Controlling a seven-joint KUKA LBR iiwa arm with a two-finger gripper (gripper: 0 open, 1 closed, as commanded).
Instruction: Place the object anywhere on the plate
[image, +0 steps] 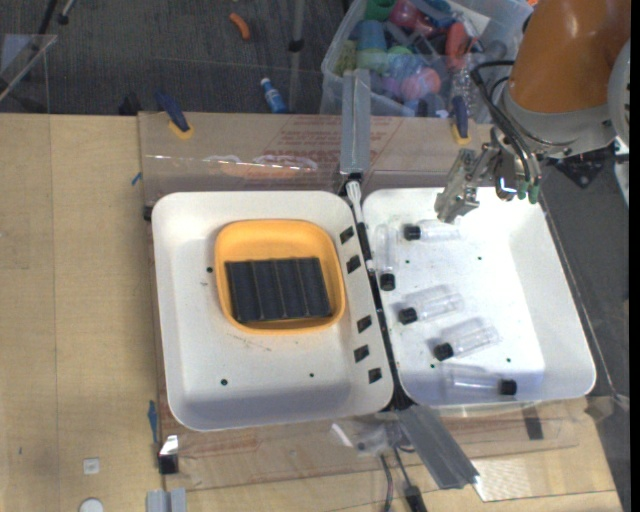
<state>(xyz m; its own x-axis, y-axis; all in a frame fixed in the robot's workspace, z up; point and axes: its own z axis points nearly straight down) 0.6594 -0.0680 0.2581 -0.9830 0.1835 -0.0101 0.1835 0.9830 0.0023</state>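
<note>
Orange plate: squarish with rounded corners, lying in the left bin, roughly central, nearer that bin's far side.
Dark insert: ribbed black rectangle lying flat inside the plate, covering most of its floor.
Left bin: white, shallow, holding the plate with its insert.
Right bin: white, shallow, touching the left bin along a middle seam marked with small black tabs.
Clear vials: five see-through tubes with black caps, all lying on their sides in the right bin, none on the plate.
Far vial: close to the bin's far edge, just below the gripper, cap to the left.
Seam vial: lying along the left wall of the right bin, cap toward the near end.
Middle vial: tilted, cap toward the lower left.
Lower vial: tilted the same way, just beside the middle one.
Near vial: at the near edge, cap to the right.
Gripper: over the far left part of the right bin, fingers drawn close together, nothing between them.
Arm: orange band above the wrist, reaching in from the right.
</note>
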